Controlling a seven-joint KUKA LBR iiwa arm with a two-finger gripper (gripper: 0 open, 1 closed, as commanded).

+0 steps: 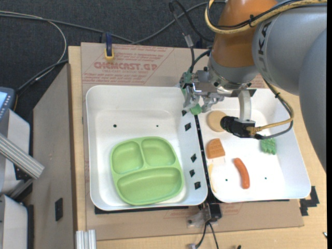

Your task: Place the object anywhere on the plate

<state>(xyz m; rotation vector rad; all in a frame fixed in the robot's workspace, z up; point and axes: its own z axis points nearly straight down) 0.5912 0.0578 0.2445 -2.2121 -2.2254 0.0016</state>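
Camera view: arm (pixel 270 40) bent over right bin (pixel 290 180), tool (pixel 199 100) state untellable.

The plate (pixel 147 170) is light green, in a white bin (pixel 104 139). The other bin (pixel 290 180) is white too. In it lie a red-orange sausage (pixel 241 172), an orange-brown chunk (pixel 216 149), a tan round (pixel 215 121) and a green sprig (pixel 268 146). The arm (pixel 290 40) is grey with an orange band (pixel 241 25). The surface (pixel 129 61) is brown cardboard with red lettering.
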